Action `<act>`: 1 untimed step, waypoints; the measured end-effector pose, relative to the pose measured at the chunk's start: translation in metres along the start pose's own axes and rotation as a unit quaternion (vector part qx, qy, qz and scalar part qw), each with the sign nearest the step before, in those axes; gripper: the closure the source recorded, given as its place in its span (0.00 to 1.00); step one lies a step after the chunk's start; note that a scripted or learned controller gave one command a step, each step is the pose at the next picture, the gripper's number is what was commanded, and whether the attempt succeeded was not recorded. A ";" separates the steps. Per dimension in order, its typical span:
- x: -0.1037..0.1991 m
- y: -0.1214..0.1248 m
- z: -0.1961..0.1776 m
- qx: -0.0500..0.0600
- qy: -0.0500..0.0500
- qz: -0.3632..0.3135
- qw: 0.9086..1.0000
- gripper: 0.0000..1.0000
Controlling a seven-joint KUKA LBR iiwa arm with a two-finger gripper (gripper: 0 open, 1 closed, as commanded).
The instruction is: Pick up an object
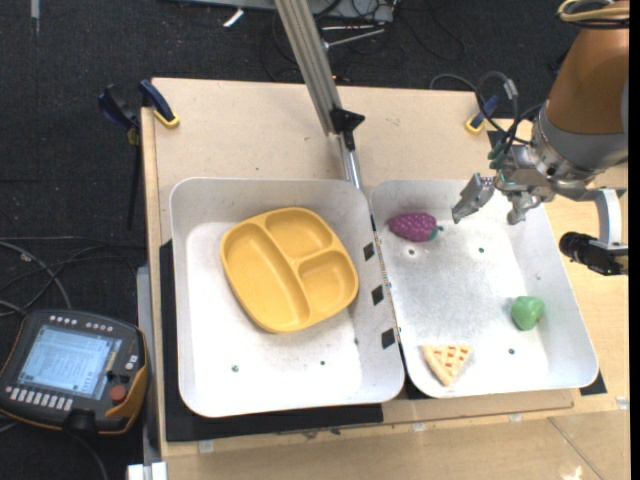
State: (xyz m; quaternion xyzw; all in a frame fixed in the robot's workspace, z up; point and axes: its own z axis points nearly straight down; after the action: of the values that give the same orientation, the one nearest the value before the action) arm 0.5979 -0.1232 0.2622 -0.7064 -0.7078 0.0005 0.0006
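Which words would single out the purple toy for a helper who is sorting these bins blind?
Start at the right-hand shallow white bin. Along its far edge, near the divide with the left bin, lies the small purple grape-bunch toy. It is the bin's one purple thing: the green round toy and the waffle-patterned wedge lie nearer the front.

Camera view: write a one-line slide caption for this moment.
Open gripper hovers over right bin near purple grapes; yellow divided plate sits in left bin.

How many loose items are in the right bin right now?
3: a purple grape bunch near the upper left by the claw, a green piece at the right side, a waffle wedge at the bottom.
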 end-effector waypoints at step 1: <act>0.000 0.000 0.000 0.000 0.000 0.000 1.000 0.00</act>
State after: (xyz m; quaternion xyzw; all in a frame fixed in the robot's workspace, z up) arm 0.5979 -0.1232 0.2623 -0.7066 -0.7076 0.0005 0.0008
